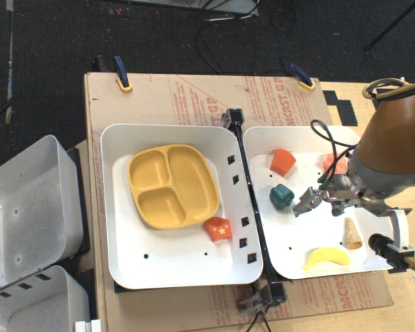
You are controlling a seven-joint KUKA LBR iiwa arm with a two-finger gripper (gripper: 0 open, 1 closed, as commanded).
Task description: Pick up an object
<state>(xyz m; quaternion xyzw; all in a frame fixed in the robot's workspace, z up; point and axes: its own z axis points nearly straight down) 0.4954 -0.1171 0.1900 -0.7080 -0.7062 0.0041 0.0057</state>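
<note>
No object has been lifted yet; the grasp itself remains to be done. The gripper (308,202) hangs low in the right-hand shallow white plastic bin (290,265). Its fingers appear slightly parted and hold nothing. The small dark-green block (281,196) lies on the bin floor just beside the fingertips, toward the bin divider.

Yellow divided plate (173,185), red block (219,229) – yellow star, teal block (282,196), white bins (117,254)
</note>
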